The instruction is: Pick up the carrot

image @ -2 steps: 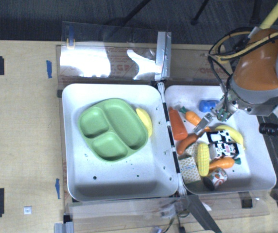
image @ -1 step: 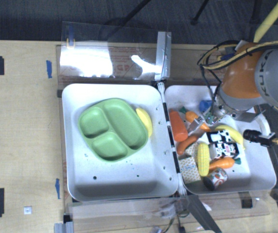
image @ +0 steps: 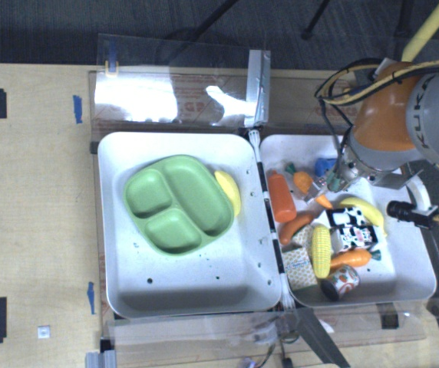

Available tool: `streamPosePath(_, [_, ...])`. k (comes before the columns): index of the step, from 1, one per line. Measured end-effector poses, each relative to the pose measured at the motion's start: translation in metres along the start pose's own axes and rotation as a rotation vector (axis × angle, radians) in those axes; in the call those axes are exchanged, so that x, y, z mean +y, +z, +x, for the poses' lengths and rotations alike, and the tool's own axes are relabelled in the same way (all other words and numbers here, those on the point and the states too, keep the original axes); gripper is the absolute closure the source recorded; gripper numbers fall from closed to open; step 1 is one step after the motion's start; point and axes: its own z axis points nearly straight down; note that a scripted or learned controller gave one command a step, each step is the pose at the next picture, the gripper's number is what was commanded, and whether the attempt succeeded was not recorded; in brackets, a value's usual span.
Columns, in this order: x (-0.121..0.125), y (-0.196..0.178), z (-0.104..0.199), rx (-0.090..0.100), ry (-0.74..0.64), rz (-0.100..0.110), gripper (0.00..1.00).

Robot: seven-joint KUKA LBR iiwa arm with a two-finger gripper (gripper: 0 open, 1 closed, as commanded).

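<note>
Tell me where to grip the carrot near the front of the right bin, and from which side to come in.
Grip the carrot across its thick orange middle, coming from straight above. It lies flat, roughly crosswise, with the corn cob at its left end, so close the fingers across its narrow width.

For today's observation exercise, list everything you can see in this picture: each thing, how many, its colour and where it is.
bins: two, white, side by side on the bench
divided plate: one, green, in the left bin
yellow piece: one, at the plate's right edge, left bin
carrot: one, orange, near front of the right bin
corn cob: one, yellow, right bin, left of the carrot
banana: one, yellow, right bin
orange block: one, along the right bin's left side
black-and-white card: one, under the banana
arm: one, grey with orange band, over the right bin
end effector: one, low over the right bin's far part
</note>
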Motion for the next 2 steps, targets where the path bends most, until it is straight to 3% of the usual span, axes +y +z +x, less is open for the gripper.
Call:
streamPosePath(1, [0.042, -0.113, -0.006, 0.004, -0.434, 0.003, 1.0])
streamPosePath(2, [0.056, -0.156, 0.007, 0.004, -0.353, 0.003, 1.0])
